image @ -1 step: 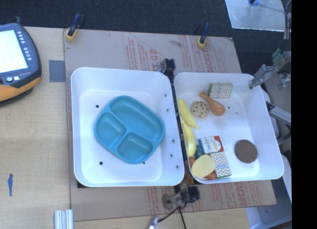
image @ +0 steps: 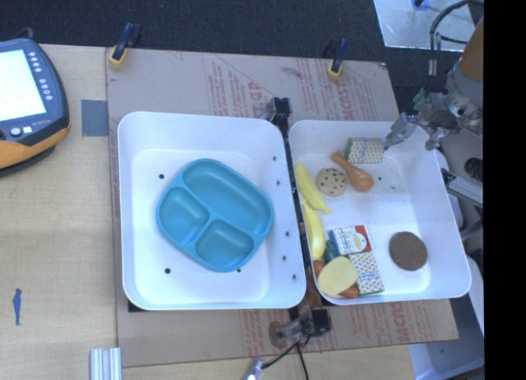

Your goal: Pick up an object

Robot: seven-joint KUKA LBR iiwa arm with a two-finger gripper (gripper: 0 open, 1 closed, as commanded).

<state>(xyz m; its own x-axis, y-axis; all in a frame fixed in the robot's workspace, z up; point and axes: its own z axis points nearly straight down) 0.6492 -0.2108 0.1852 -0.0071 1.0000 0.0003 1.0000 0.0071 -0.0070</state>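
Observation:
My gripper (image: 416,133) hovers over the far right corner of the right bin (image: 436,197), open with nothing between its fingers. Just to its left lies a small green-and-white box (image: 365,151). Further left are an orange spoon-shaped toy (image: 354,172) and a speckled cookie (image: 331,181). A yellow banana (image: 309,188) lies along the bin's left wall, with a second yellow piece (image: 315,234) below it. Near the front sit a small carton (image: 352,240), a pale yellow slice (image: 338,276), a patterned packet (image: 367,272) and a brown disc (image: 408,251).
The left bin (image: 140,206) holds a blue divided plate (image: 215,215). A teach pendant (image: 25,99) rests on the bench at the far left. Two clamps (image: 122,45) (image: 334,57) hold the cardboard's far edge. A black bracket (image: 281,110) sits between the bins.

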